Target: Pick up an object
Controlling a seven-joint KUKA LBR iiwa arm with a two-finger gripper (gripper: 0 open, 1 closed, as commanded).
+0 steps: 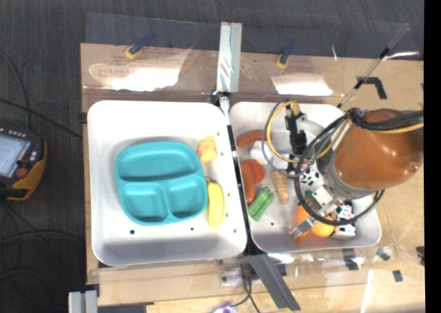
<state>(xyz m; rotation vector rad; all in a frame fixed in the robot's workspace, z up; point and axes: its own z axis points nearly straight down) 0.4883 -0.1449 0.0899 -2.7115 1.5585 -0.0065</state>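
The arm reaches in from the right of the frame and hangs low over the right bin, its orange band covering much of that bin's right half. The gripper sits down among cables at the lower right of the bin, just beside an orange object near the front wall. Whether it is apart, together or clamped on anything I cannot tell — wrist and cables hide that part.

My reading is that the step in hand is the descent or the grasp itself, with nothing yet shown lifted. The likeliest target is the orange object; a green piece, a red piece and a tan piece lie just to its left, toward the middle of the bin. The next move calls for a firm closure on one item, then a straight rise clear of the bin walls.

Room is tight here: the orange object lies close to the front wall and the lower right corner, so a sideways approach risks striking the rim. The left bin holds a teal divided tray with two yellow pieces along its right side — well apart from the arm
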